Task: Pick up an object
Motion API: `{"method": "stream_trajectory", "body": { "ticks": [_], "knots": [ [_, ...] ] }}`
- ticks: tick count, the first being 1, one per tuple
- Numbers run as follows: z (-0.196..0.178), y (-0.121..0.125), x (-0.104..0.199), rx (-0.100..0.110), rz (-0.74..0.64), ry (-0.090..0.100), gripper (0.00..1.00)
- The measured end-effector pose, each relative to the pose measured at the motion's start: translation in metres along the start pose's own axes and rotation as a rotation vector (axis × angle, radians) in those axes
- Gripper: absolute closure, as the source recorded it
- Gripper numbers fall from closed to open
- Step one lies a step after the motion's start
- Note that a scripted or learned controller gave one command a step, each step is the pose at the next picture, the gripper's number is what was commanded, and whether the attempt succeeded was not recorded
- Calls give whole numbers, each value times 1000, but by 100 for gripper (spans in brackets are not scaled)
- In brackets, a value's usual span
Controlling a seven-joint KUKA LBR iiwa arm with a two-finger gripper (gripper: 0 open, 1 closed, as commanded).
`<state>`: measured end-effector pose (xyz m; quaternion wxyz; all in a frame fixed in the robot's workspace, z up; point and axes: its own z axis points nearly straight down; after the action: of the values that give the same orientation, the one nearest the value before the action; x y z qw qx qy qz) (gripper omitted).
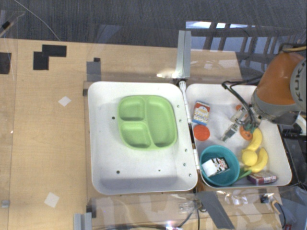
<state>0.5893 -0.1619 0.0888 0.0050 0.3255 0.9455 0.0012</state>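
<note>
My gripper (228, 134) hangs over the middle of the right bin (218, 96), reaching in from the right and pointing down to the left. It sits above bare bin floor, between a red-orange disc (201, 133) on its left and a small orange item (246, 134) on its right. A small red and white carton (201, 112) lies further back on the left. Yellow bananas (255, 151) lie just right of and below the gripper. In the front stands a teal bowl (225, 174) with a white packet (215, 166) inside.
A purple packet (263, 178) lies at the right bin's front right corner. The left bin (105, 166) holds a green divided plate (146, 122). A metal post (183, 51) stands behind the divider between the bins. Black cables run along the arm at the right.
</note>
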Motion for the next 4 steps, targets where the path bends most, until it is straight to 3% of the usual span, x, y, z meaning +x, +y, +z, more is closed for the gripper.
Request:
{"method": "stream_trajectory", "body": {
  "ticks": [1, 2, 3, 4],
  "knots": [
    [-1, -6, 13, 0, -36, -4, 0],
    [1, 21, -67, 1, 54, -1, 0],
    [1, 20, -35, 1, 75, 0, 0],
    [1, 7, -13, 0, 225, 0, 0]
  ]
}}
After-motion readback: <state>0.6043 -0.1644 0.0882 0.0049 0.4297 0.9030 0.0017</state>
